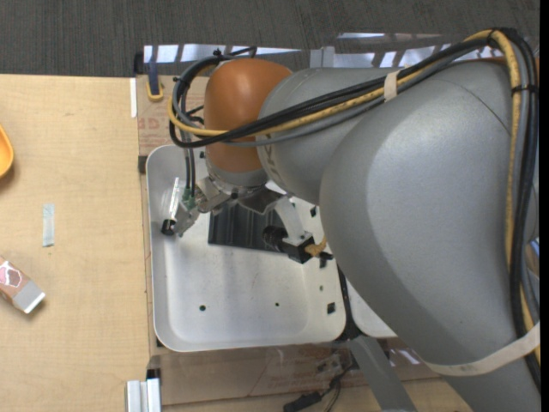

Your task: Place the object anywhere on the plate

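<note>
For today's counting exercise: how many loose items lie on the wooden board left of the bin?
3: an orange item at the left edge, a small pale strip mid-board, a wrapped bar lower left. Others may sit beyond the frame.

You have one shallow white plastic bin (232,316), one grey arm with an orange band (412,187), and one small pale grey strip (48,226).

- A robotics lab or test cell: a large grey industrial arm with an orange band (244,101) and bundled black and yellow cables (283,114) looms over a shallow white plastic bin (232,307).
- Left of that bin lies a bare plywood table (77,161); beyond it, dark grey carpet (214,11).
</note>
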